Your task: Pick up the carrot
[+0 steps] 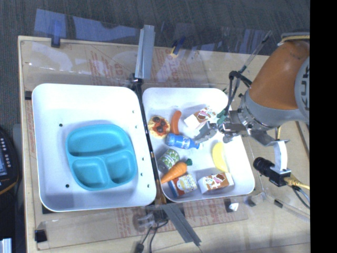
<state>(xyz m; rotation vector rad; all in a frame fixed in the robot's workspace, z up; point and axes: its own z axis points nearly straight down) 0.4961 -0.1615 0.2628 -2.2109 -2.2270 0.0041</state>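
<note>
The carrot [174, 172] is a small orange toy with a green leafy tuft at its thicker end. It lies flat on the floor of the right-hand bin [239, 186], tilted, tip pointing down toward that bin's near-left corner and tuft angled up toward the bin's middle. It sits in the bin's lower left part, close to the left wall.

Crowded right bin, open room above the carrot's tip

The carrot [174, 172] lies hemmed: green jar [168, 159] just far-left, small cartons [185, 184] near-right, blue bottle [181, 141] beyond; the bin wall [158, 186] stands close left.
</note>
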